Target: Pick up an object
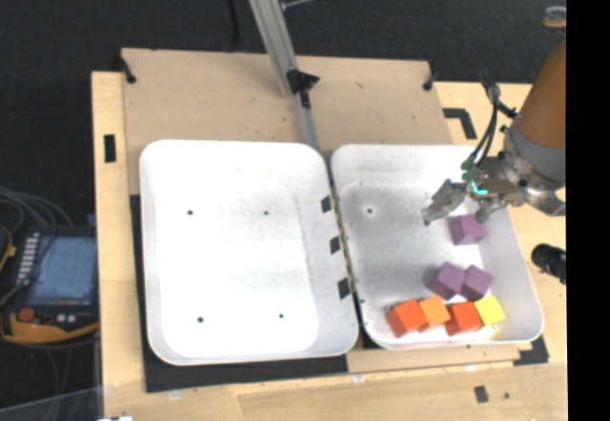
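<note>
Camera view puts the likeliest target, a lone purple block (466, 230), on the floor of the right bin (381, 171), up toward its far right side and apart from the other blocks. The gripper (461, 203) hangs just above and beside it, its grey fingers (440, 202) splayed wide with nothing between them; the block lies at their lower right edge, not squarely under the gap.

Nearer the front rim sits a tight cluster: two more purple blocks (459, 279), with a row of orange blocks (435, 314) and a yellow block (490, 310) touching one another below them. The left bin (233, 248) stands alongside, and a slanted metal pole (272, 24) rises behind the two bins.

The risk, as I judge it, is in the offset. If the arm descends from here, one finger may land on top of the block or nudge it sideways toward the bin wall, and the jaws would close on air. The slanted view also makes the true height hard to judge, so closing too early is possible.
</note>
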You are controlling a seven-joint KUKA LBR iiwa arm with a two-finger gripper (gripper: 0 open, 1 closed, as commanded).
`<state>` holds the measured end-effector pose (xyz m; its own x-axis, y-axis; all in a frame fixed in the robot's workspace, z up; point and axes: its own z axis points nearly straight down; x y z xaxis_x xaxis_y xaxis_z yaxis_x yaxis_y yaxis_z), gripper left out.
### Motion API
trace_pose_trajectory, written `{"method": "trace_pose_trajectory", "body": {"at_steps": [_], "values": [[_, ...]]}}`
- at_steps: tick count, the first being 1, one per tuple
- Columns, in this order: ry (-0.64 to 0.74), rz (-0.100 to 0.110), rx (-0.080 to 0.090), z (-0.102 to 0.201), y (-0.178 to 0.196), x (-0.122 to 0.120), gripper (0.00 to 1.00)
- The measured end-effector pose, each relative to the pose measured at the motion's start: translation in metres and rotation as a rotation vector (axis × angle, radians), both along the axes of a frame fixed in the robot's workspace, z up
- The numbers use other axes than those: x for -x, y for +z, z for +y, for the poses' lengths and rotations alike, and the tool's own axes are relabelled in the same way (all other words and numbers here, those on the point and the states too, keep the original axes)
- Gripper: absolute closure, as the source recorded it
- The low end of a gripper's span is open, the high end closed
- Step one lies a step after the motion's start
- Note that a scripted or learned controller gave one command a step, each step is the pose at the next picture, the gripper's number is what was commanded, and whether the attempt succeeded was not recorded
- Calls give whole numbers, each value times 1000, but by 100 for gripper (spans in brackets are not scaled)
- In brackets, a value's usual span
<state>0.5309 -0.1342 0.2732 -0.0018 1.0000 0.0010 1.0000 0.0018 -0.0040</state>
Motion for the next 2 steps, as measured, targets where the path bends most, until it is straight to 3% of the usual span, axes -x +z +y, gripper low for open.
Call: {"method": "trace_pose_trajectory", "body": {"at_steps": [1, 2], "values": [[-2, -6, 1, 0, 2, -1, 0], [-3, 1, 2, -4, -59, -5, 0]]}}
